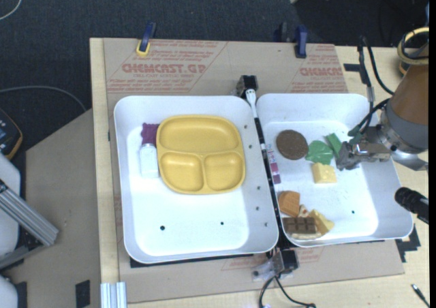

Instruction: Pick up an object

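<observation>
The bench (pixel 204 61) carries 2 shallow white bins side by side, filling the middle of the frame. In the left bin (pixel 191 232) a yellow divided plate (pixel 201 152) with 3 compartments lies in the upper half, and just beside its left edge sits a small white bottle with a purple cap (pixel 148 150), touching or nearly touching the plate. The right bin (pixel 368 211) holds the loose objects: a brown round cookie (pixel 291 144) at its upper left, a green piece (pixel 323 150) just right of the cookie, a pale yellow cheese wedge (pixel 325 174) just below the green piece, and a cluster of brown and tan food pieces (pixel 304 217) at the lower left corner of that bin. A thin pink and white stick (pixel 273 165) lies along the bin's left wall. The arm (pixel 412 112) enters from the right edge of the frame, and its pincer (pixel 349 155) sits low over the right bin, just beside the green piece's right end and above the cheese wedge. Whether the pincer is apart or together cannot be told from this angle, and nothing is visibly clamped in it.
</observation>
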`<state>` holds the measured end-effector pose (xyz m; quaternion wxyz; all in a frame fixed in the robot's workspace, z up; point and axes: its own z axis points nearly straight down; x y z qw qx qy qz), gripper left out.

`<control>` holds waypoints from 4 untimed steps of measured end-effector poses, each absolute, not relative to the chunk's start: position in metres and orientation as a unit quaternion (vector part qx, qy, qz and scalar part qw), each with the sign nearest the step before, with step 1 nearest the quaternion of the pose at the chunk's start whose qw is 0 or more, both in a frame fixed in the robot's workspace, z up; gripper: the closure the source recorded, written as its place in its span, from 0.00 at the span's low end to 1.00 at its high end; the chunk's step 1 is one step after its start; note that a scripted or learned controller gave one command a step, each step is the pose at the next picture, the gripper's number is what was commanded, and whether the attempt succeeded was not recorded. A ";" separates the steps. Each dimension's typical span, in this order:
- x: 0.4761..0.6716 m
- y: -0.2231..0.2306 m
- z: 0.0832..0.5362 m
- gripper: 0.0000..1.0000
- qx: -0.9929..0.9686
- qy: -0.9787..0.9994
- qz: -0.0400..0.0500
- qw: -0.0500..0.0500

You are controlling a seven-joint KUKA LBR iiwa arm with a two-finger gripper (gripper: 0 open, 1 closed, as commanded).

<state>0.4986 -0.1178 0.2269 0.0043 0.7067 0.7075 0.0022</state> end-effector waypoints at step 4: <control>0.555 0.041 0.236 1.00 0.705 0.709 0.002 0.001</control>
